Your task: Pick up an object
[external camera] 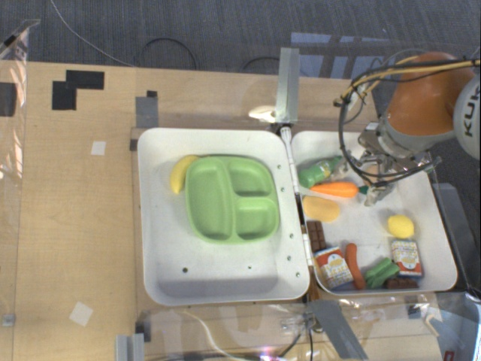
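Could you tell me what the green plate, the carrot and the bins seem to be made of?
The green plate looks like moulded plastic, matte, with smooth rounded compartment walls. The carrot is probably a plastic toy: uniform orange and a slight sheen. The bins look like thin white formed plastic with rounded corners, though painted metal cannot be ruled out.

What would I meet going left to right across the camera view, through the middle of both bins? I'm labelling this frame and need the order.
Banana → green divided plate → green bottle → carrot → gripper → lemon.
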Tool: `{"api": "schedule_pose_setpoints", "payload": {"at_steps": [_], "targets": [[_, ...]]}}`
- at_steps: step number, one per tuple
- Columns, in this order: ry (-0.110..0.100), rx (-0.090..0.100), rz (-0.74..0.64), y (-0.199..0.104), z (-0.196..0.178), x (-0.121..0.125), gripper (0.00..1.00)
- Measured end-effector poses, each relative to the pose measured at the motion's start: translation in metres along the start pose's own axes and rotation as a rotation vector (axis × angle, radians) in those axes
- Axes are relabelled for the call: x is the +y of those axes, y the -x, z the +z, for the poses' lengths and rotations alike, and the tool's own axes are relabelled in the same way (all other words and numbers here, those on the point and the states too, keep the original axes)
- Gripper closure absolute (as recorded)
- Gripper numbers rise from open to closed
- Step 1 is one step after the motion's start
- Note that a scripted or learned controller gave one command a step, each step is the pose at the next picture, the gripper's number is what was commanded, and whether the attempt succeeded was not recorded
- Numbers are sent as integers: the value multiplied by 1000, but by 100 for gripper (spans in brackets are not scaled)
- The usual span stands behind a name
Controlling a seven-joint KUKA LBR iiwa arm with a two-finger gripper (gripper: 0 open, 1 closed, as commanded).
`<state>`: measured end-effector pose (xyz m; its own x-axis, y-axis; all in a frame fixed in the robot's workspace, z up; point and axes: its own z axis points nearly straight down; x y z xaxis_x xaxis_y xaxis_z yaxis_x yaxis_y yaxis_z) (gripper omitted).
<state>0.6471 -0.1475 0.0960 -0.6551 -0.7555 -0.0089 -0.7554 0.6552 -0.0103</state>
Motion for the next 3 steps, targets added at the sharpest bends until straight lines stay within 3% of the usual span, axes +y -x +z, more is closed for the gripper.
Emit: {"api": "schedule_pose_setpoints", "payload": {"at_steps": [1, 2, 3], "targets": [[1, -3, -245, 21, 6, 56, 0], [-11, -14, -243, 26, -10, 53, 100], [0, -1, 395, 32, -94, 73, 100]]}}
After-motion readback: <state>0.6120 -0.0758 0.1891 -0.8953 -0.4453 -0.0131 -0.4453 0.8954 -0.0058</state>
